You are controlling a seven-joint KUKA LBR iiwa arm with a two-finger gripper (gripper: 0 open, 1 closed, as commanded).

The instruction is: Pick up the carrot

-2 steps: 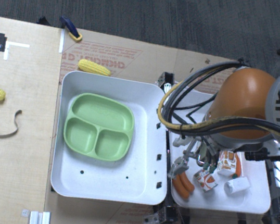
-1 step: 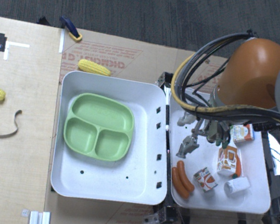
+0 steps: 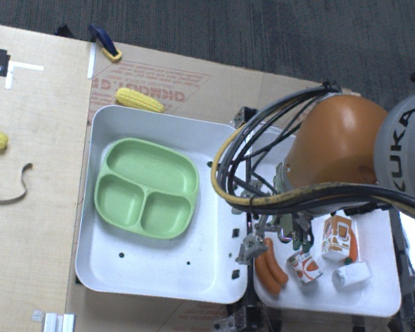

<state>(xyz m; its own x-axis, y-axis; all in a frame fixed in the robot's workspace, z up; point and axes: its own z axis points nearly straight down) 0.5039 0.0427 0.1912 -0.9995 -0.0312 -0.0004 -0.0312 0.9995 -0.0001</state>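
The gripper (image 3: 270,238) hangs low over the right bin (image 3: 373,305), just above the carrot (image 3: 270,271); cables hide whether it grips anything, so I cannot tell. The carrot lies at the bin's left edge, apparently not yet lifted. Two small cartons (image 3: 339,238) crowd nearby; a green divided plate (image 3: 146,188) sits apart.

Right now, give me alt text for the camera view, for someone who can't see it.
The arm's gripper hangs over an orange carrot at the left edge of the right bin, beside small cartons. The left bin holds a green divided plate.
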